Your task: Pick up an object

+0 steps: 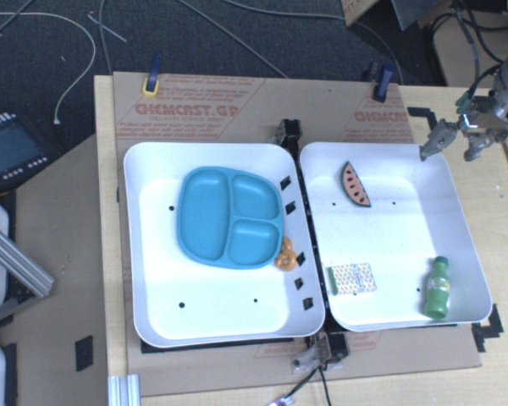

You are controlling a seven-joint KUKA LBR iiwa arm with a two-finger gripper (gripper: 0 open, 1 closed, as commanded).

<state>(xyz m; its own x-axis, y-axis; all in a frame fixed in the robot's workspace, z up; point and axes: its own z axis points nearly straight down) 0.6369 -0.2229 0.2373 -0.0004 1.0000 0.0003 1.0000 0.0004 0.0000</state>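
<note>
My gripper (454,143) hangs at the far right corner of the right bin (406,311), its two fingers spread apart with nothing between them. In that bin lie a watermelon slice (354,184) near the back, a patterned green-and-white packet (352,278) toward the front, and a green bottle (436,288) at the front right. The left bin (152,311) holds a blue divided plate (229,217), and a small orange-brown piece (285,256) rests at the plate's right rim.
Black clips line the divider between the bins (298,227). Blue clamps (152,79) (381,81) pin cardboard at the back of the bench. Cables trail over the dark floor behind.
</note>
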